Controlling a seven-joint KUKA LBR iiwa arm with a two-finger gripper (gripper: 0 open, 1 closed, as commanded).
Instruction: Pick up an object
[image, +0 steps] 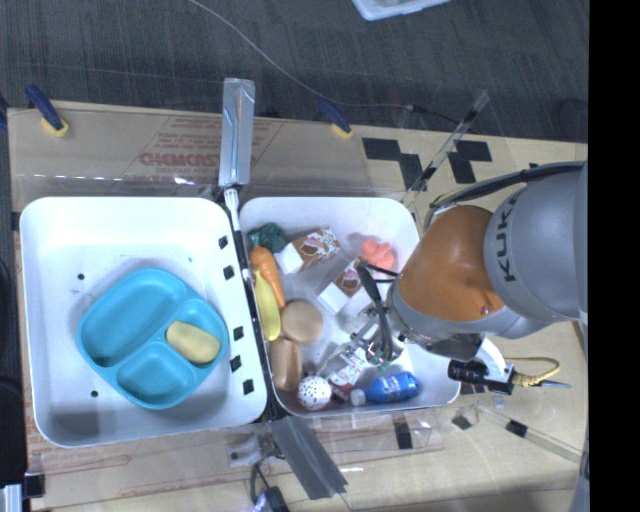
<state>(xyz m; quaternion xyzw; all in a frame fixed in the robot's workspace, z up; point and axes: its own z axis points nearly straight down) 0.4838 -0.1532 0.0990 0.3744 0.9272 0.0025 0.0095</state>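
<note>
Look at the right bin (400, 212): your arm (500, 265) comes in from the frame's right edge, its orange band hanging over the bin's right side. The gripper (372, 340) sits low in the middle of that bin, amid the clutter, and you cannot tell from this view whether it is clenched or released, or whether anything sits in it.

Around it lie the objects you could pick. A blue bottle (392, 386) lies just below the gripper along the bin's lower wall, with a white dotted ball (314, 393) to its left. A carrot (266, 268) and a banana (268, 308) run along the bin's left wall. A pink item (378, 252) sits near the upper right.

In the left bin (50, 300), a blue divided plate (125, 325) holds a yellow lump (193, 341) in its right compartment.
</note>
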